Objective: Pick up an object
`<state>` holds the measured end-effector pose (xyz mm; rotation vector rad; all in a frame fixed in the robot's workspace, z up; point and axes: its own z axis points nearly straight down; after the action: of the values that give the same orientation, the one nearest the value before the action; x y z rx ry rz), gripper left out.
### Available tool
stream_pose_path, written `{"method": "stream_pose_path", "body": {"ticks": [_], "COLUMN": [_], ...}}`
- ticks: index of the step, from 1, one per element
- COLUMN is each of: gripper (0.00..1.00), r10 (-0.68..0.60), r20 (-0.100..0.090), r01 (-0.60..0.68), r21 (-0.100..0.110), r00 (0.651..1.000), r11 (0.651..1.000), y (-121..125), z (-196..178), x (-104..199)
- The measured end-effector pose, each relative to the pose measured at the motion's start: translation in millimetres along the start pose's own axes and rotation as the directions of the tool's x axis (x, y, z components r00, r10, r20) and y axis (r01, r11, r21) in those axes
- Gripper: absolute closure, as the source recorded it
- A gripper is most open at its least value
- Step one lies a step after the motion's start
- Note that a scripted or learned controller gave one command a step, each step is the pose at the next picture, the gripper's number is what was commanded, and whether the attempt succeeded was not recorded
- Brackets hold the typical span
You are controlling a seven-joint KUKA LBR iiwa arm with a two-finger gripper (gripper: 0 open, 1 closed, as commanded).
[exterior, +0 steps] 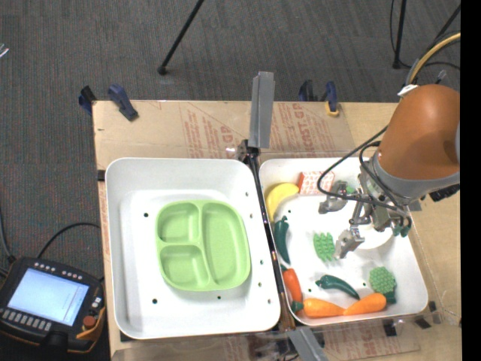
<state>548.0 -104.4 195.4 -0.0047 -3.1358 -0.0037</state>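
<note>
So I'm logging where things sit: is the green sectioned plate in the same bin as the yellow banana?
No, the green sectioned plate lies in the left white bin, while the yellow banana is in the right white bin.

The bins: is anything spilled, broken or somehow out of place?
Nothing stands out. The green tray lies flat in the left bin. The toy vegetables sit loose inside the right bin, among them a banana and a carrot. The gripper hangs above them.

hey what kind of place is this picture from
Probably a robotics lab or test cell. A robot arm reaches over two white bins on a cardboard-topped bench held with clamps; a teach pendant lies on the carpet, and tripod legs stand behind.
</note>
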Motion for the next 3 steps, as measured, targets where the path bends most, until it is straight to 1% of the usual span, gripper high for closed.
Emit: {"method": "stream_pose_path", "body": {"ticks": [1,2,3], "gripper": [0.00,0.00,0.00], "r10": [0.207,0.211,0.172], "r20": [0.031,0.001,0.002], "r01": [-0.208,-0.211,-0.172], "r21": [-0.001,0.000,0.001], "r00": [0.978,0.977,0.985], "r11": [0.978,0.977,0.985], "y": [9,23,11], "z": [106,112,112], "x": [63,24,-18]}}
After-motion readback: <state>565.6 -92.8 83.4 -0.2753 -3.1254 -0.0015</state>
